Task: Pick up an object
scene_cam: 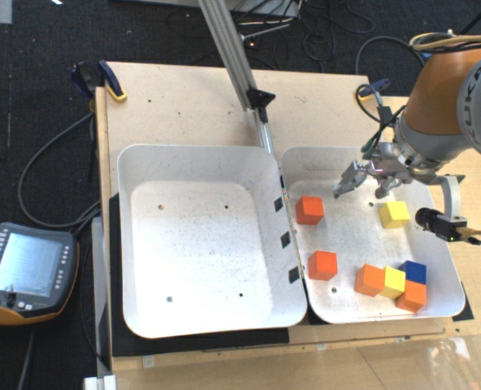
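Gripper (360, 192) first, in the camera view: hung over the back half of the right bin (456, 299), spread apart, with nothing pinched between its fingers. Reached in from the right on the grey arm (444, 112) with the orange band. Stood clear of every block, judging by the bare bin floor below it.

Found the candidates all in that same bin. Saw one orange block (309, 210) alone near the bin's left wall, just ahead and to the left of the gripper. Saw a lone yellow block (394, 214) close by on the gripper's other side. Noted a second orange block (322, 265) further forward, also alone. Counted a tight cluster in the front right corner: an orange cube (370, 280), a yellow cube (394, 281), a blue cube (414, 271) and one more orange piece (412, 296), touching one another. Left bin (127, 218) beside it on the surface (184, 104).

Looked like the approach step, with no grasp made yet. Would call next for centring over one lone block, most likely the nearer orange or the yellow one, dropping straight down to straddle it, then closing and lifting. Would do well to avoid the cluster, given how little finger room the neighbours allow.
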Controlling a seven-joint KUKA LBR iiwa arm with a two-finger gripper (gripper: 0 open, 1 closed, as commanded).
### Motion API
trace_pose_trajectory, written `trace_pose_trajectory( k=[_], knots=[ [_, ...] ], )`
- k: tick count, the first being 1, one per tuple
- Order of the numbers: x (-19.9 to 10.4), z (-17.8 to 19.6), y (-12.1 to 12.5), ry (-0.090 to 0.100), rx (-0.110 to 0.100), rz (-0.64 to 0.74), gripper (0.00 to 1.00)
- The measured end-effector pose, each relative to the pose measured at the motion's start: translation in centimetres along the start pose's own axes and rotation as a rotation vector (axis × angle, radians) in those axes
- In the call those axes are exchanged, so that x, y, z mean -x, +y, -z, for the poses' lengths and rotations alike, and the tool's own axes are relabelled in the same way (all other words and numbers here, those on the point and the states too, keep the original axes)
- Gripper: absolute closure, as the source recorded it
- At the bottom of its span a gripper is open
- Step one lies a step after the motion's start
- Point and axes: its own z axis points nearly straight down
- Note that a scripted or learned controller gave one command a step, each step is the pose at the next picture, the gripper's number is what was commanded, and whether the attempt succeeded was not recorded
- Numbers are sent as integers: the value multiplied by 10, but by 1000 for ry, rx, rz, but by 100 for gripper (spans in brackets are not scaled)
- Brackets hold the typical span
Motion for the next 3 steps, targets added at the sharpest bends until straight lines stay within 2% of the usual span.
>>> trace_pose_trajectory(
  k=[1,2,3],
  knots=[
    [1,14,4,-4,13,2,100],
    [79,107,-35,-10,20,-5,100],
    [74,102,-34,-4,12,3,0]
  ],
)
